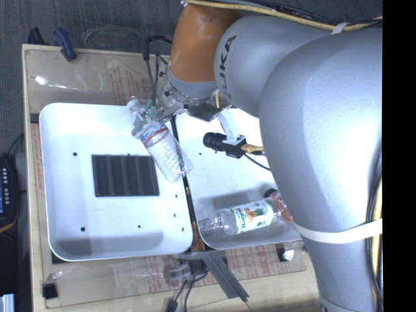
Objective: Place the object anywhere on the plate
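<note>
A pale wooden bench (97, 83) carries two white bins. Above their shared divider, the claw (155, 109) grips a clear plastic bottle (162, 149) by its cap end, the body hanging tilted over the left bin (65, 174). The dark ribbed plate (125, 175) lies just left of it. To place well, carry it left over the plate's middle, lower, then release. A second bottle (244, 218) lies in the right bin (224, 242).

Second clear water bottle (244, 218) with green label lies on its side at the near edge of the right bin (214, 181). Blue clamp (65, 44) at the surface's (84, 77) far-left corner. Left bin (58, 174) alongside.
</note>
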Tool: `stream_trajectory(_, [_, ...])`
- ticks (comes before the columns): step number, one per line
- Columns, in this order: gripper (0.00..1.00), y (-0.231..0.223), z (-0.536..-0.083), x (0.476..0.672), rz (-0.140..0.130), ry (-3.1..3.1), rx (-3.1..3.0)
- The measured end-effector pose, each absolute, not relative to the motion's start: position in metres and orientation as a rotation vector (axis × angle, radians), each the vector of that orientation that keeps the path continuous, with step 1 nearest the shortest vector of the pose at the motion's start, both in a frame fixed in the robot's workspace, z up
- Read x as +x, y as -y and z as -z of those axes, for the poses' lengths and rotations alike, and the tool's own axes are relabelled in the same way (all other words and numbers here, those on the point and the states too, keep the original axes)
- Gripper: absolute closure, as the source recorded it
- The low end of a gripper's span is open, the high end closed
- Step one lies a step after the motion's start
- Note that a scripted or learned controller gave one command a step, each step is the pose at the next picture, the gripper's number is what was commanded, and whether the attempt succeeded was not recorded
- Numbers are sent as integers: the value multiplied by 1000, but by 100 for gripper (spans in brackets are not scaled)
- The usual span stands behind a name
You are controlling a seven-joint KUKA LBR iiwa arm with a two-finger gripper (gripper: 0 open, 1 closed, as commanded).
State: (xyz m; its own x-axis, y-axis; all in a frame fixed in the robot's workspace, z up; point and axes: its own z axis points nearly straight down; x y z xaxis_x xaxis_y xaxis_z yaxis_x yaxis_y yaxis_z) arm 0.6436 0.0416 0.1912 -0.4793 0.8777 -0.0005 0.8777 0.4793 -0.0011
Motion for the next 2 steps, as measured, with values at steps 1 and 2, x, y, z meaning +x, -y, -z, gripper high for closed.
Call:
stream_trajectory(1, [100, -85, -203, 578, -3, 2725, -1561])
stream_trajectory(2, [100, -25, -225, 588, -2, 2749, -1519])
